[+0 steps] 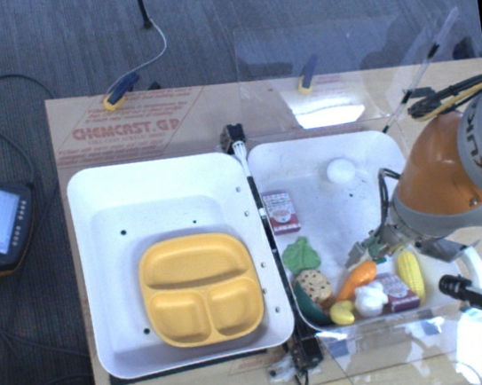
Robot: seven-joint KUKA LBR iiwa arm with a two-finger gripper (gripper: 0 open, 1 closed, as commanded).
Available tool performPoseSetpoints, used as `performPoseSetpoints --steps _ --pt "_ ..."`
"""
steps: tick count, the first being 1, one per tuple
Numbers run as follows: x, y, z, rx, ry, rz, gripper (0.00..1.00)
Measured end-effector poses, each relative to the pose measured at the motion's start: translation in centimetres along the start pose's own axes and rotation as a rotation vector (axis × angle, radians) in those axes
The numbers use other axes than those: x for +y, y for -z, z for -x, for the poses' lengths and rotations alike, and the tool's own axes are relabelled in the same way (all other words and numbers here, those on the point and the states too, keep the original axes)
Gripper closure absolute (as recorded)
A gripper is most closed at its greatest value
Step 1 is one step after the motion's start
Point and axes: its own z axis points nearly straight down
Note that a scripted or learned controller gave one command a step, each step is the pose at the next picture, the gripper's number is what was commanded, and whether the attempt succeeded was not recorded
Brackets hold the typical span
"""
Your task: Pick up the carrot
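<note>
The carrot (358,279) is orange and lies at a slant near the front of the right bin (309,168), among other toy foods. My gripper (373,248) hangs from the grey and orange arm at the bin's right side. It sits just above and to the right of the carrot's upper end, very close to it. The arm's bulk hides part of the gripper.
Around the carrot lie a corn cob (409,271), a white item (370,300), a yellow lemon (342,313), a brown cookie (313,287) and a green leaf (301,255). A red box (281,211) and a white ball (340,170) lie farther back. The left bin holds a yellow divided tray (203,287).
</note>
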Motion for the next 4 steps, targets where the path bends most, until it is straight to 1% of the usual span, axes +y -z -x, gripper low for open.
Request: performPoseSetpoints --steps 1,2,3,4 --pt "4.7 6.7 0.2 0.018 -0.085 -0.018 1.00" --pt "4.5 6.4 0.2 0.020 -0.086 -0.024 0.00" --pt "1.0 -0.6 -2.6 0.012 -0.090 -0.004 0.00" --pt "1.1 0.1 -2.6 0.011 -0.089 -0.004 1.00"
